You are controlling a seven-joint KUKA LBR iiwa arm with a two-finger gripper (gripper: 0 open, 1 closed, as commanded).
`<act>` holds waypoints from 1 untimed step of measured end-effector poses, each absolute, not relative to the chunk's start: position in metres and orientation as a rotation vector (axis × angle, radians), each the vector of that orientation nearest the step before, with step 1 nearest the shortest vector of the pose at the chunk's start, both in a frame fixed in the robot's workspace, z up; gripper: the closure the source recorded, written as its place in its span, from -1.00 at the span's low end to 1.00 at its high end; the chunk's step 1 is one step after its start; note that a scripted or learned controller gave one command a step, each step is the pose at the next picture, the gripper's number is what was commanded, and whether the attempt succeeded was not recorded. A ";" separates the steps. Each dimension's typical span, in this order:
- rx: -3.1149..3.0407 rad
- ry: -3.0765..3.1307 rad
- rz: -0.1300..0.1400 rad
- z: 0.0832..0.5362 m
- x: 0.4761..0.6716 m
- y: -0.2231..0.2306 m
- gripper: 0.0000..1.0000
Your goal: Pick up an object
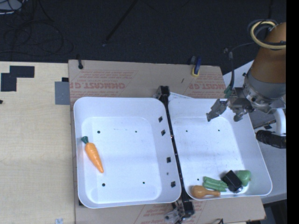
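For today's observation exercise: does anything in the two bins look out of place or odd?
Nothing looks spilled or damaged. One carrot lies alone in the left bin, while the other items crowd the right bin's near corner. The gripper hangs above that bin's far side.

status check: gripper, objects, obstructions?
Gripper above right bin's far edge, open, holding nothing. Carrot alone in left bin. Green, black, orange items clustered at right bin's near edge. Nothing between gripper and cluster.
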State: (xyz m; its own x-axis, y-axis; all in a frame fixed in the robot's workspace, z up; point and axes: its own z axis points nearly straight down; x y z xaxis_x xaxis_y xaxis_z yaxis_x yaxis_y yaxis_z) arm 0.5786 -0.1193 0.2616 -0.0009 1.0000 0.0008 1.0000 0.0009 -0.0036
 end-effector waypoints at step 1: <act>-2.221 -2.234 -0.014 0.389 0.583 -0.076 -1.00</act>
State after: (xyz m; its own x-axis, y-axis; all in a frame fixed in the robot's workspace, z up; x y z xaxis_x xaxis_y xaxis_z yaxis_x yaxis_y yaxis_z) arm 0.5826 -0.0757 0.3886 -0.0059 1.0000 -0.0004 0.9999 0.0059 0.0126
